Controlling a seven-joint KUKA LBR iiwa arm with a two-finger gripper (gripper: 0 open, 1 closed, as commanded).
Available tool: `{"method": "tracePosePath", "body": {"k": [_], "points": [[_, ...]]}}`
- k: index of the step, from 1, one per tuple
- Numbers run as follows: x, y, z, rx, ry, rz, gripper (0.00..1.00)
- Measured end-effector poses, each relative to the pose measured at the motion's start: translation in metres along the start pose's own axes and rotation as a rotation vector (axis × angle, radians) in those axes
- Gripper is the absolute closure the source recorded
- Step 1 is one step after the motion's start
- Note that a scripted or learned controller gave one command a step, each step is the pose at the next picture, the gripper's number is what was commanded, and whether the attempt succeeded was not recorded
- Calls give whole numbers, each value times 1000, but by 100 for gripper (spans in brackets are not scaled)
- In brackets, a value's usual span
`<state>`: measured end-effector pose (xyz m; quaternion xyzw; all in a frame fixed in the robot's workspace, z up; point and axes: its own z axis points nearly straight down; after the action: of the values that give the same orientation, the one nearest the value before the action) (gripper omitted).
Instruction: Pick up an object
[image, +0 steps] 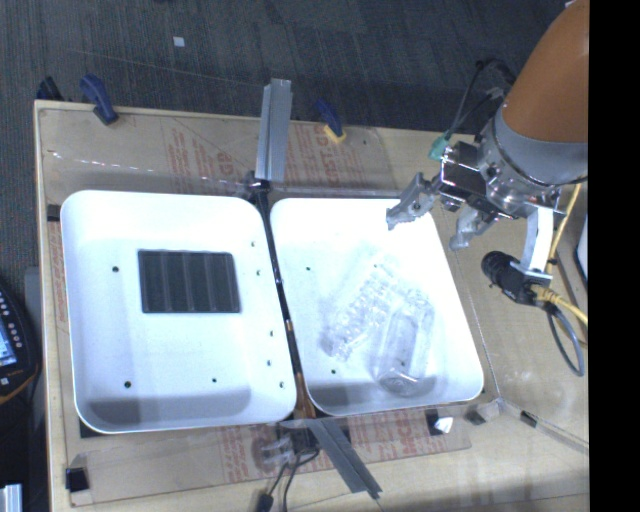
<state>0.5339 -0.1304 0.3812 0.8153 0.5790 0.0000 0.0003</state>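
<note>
1. Arm (545, 90) comes in from the upper right of your view; the orange band sits at the top right corner and the grey wrist below it leans down and to the left.
2. The gripper (435, 220) hangs over the upper right corner of the right bin (300, 230), above its rim. You can see two fingers (405, 210), one toward the bin and one toward the bench, spread wide apart with nothing between them.
3. The task's things lie in the right bin: a clear tray (365, 305) with ribs, tilted across the middle of the floor, and a clear cup (405, 355) touching it on the lower right side, near the front wall. Both are see-through, so you cannot tell their edges well.
4. The gripper is well apart from the clear things, up and to the right of them.
5. The left bin (90, 230) holds a dark grate (188, 281) that lies flat on its floor, left of centre.
6. A grey bar (272, 130) stands behind the gap between the bins, and a second bar (345, 462) lies in front of it.
7. Blue clamps (98, 98) grip the back edge of the bench (520, 390). A black cable (515, 280) with yellow wires hangs beside the wrist, right of the right bin.
</note>
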Motion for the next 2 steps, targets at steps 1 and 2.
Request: {"method": "tracePosePath", "body": {"k": [1, 2], "points": [[35, 10, 132, 5, -1, 13, 0], [-37, 30, 121, 3, -1, -47, 0]]}}
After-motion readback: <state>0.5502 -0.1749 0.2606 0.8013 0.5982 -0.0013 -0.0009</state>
